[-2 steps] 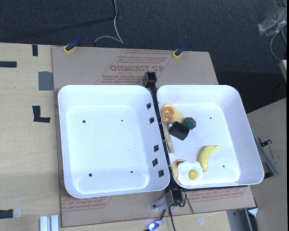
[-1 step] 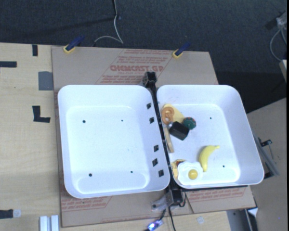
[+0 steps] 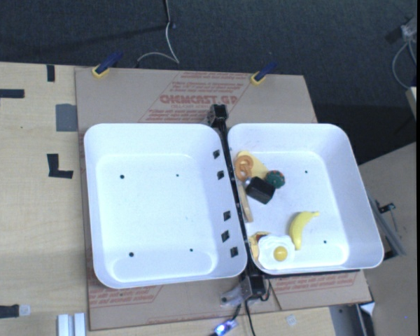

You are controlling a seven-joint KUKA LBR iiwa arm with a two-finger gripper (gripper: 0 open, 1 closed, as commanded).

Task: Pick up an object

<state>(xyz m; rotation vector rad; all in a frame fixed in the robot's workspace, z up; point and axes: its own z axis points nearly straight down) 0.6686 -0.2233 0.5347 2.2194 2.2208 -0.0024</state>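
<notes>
Left bin (image 3: 154, 208): bare, I see nothing to grab. Right bin (image 3: 332, 187): 5 items crowd its left wall, likely nudged there: pretzel (image 3: 245, 165), black block (image 3: 260, 190), green ball (image 3: 276, 180), banana (image 3: 300, 227), fried egg (image 3: 276, 250). Banana lies freest, my pick. Pincer state: cannot tell.

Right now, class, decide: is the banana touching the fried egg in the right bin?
Apart. The camera view shows a strip of white bin floor between the banana and the fried egg, which lies below and left of it.
</notes>
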